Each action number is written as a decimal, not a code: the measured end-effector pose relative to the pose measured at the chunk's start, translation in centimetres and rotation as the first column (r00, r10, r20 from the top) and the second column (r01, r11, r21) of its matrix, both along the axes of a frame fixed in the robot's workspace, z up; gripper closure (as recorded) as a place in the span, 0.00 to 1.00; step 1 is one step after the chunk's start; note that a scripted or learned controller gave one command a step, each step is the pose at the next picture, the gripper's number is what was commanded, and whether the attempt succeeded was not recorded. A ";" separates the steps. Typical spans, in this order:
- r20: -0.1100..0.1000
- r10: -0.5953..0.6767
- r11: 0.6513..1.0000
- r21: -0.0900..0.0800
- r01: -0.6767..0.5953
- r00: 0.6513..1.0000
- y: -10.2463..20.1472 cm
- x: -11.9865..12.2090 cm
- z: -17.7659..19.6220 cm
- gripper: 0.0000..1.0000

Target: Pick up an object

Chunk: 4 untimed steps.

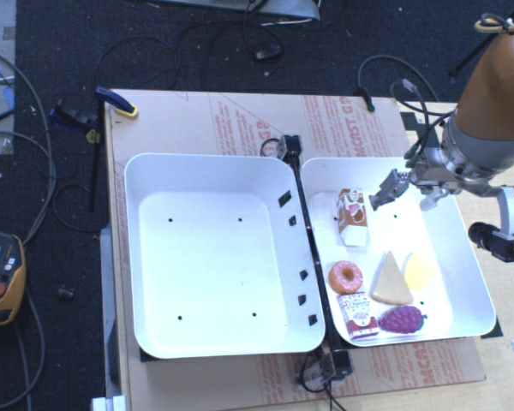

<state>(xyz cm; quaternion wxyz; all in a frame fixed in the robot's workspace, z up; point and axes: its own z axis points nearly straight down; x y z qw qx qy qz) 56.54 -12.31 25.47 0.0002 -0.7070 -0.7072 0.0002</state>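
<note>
Left bin [154, 178] bare white. Right bin [463, 229] holds a milk carton [352, 217], donut [345, 276], cheese wedge [392, 281], lemon [420, 271], grapes [401, 319] and a red packet [359, 315]. Gripper [390, 189] hovers just right of the carton (nothing between fingers, apart or together unclear). Arm [488, 101] comes in from upper right, wrist angled left.

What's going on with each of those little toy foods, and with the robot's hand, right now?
Milk carton: lying in the right bin, untouched.
Donut: flat on the bin floor.
Cheese wedge: resting beside the donut.
Yellow piece: lying against the cheese wedge.
Purple grapes: lying near the front rim.
Red packet: lying beside the grapes.
Gripper: above the right bin, holding nothing visible.
</note>
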 end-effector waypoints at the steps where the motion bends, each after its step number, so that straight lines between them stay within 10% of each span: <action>1: -0.002 0.000 1.000 0.001 0.000 1.000 1.5 -3.2 -2.3 0.00; 2: 0.005 0.000 1.000 -0.001 0.000 1.000 -0.5 -0.7 3.9 0.00; 4: 0.001 -0.001 1.000 0.000 0.001 1.000 -6.1 4.6 3.9 0.00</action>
